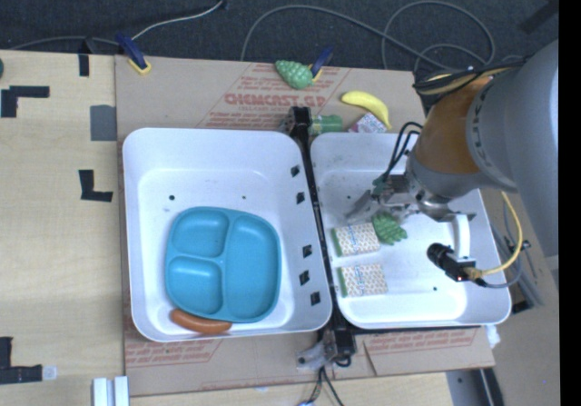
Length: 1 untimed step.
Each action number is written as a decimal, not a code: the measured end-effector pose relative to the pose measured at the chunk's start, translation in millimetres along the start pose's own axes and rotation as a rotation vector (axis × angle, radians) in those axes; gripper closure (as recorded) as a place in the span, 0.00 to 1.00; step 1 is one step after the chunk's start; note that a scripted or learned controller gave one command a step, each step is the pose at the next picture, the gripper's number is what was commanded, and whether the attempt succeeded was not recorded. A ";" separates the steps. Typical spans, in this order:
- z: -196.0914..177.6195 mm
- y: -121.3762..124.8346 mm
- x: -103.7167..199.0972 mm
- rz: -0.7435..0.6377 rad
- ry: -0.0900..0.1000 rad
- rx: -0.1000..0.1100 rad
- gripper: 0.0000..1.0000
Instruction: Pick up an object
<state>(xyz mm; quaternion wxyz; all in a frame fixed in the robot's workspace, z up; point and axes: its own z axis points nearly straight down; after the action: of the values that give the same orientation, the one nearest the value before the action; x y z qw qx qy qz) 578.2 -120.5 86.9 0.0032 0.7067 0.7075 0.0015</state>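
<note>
From above, I see my arm (472, 136) reaching from the right into the right bin (472, 304). The gripper (379, 204) sits low over that bin, just beside a small green object (390, 230); I cannot tell how the gripper is set. Two patterned packets (357, 239) lie near the green object. The left bin (145, 150) holds a blue divided plate (222, 263) with an orange sausage-shaped toy (200, 322) at its lower edge.
</note>
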 end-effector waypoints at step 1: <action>0.8 25.7 4.6 0.001 0.001 0.004 0.00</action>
<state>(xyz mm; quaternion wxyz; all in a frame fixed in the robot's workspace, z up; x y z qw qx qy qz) 604.0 -115.8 86.3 0.0013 0.7069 0.7073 0.0003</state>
